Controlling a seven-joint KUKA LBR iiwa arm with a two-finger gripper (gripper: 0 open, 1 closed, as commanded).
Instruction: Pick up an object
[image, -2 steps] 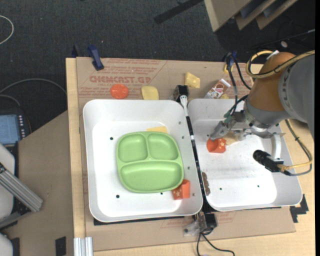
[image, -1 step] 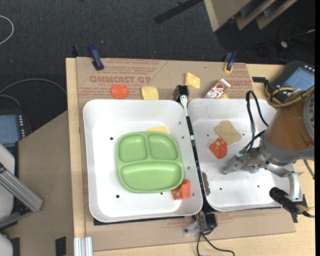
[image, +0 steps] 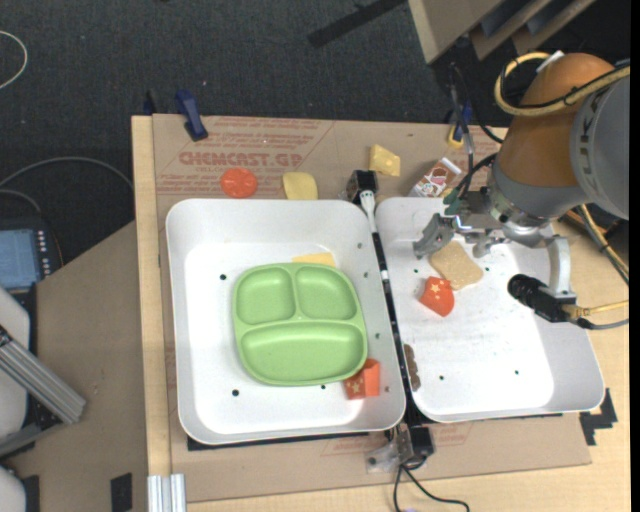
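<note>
**Gripper over the right bin**

The gripper hangs low in the right bin; whether it is clenched cannot be told. A bread slice lies just below it, a red piece beyond. The green plate sits well to its left, in the left bin.

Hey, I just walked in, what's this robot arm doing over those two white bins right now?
The arm reaches in from the right, and its gripper hangs low over the right bin, right above a tan bread-like piece. A red strawberry-like piece lies just beside that. Whether anything is gripped can't be made out. The left bin holds a green divided plate, with an orange block at its corner.
</note>
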